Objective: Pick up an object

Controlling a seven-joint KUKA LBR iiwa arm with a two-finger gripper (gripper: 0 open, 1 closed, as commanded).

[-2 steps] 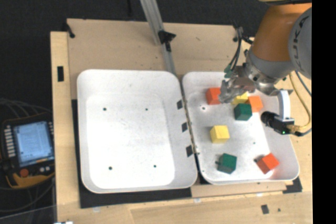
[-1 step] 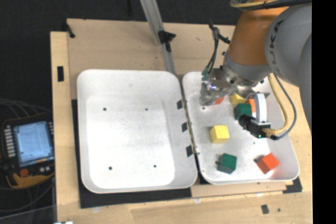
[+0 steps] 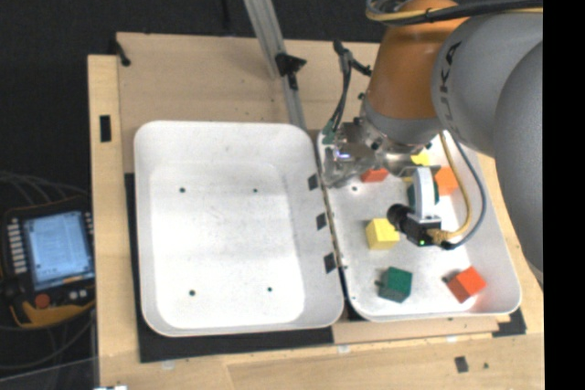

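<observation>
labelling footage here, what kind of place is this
Probably a robotics lab's grasping test bench: a KUKA arm reaches over two white bins on a plywood bench, small colored blocks like the yellow one lie in the right bin, and a teach pendant sits alongside.

Both bins look like smooth white plastic with a faint sheen: the left bin [image 3: 228, 228] has a finely speckled floor, and the right bin [image 3: 494, 265] has the same finish. The counter [image 3: 110, 105] beneath them is pale, matt, unfinished-looking wood or board. The arm [image 3: 498, 59] has a smooth grey shell with a satin gloss, and its orange band [image 3: 402, 68] shines a little. A slanted pole [image 3: 260, 5] looks like ribbed, dull metal. The yellow block [image 3: 382, 234], green block [image 3: 395, 284] and orange block [image 3: 464, 284] appear matt.
</observation>
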